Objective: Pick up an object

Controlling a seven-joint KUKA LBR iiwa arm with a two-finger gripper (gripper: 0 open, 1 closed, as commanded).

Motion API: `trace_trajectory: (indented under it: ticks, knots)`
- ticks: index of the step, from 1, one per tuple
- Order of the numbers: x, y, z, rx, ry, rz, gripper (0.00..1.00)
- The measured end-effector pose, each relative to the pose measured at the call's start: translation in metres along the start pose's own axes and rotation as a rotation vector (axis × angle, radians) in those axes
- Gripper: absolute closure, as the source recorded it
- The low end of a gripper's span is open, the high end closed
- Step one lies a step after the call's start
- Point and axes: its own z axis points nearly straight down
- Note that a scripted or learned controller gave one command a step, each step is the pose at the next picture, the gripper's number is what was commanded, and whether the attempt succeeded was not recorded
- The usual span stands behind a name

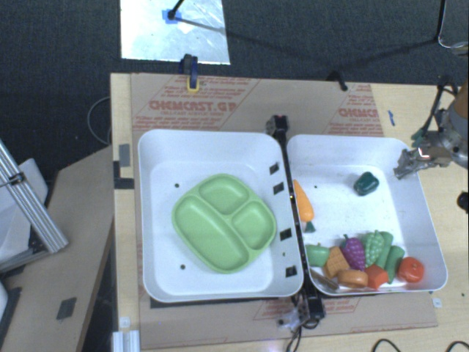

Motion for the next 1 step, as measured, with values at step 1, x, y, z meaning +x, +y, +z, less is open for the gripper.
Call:
trace_trajectory:
  ticks: [1]
  knots:
    - [0.051, -0.0184, 0.0044, 0.004, 0.002, -0.002, 1.0]
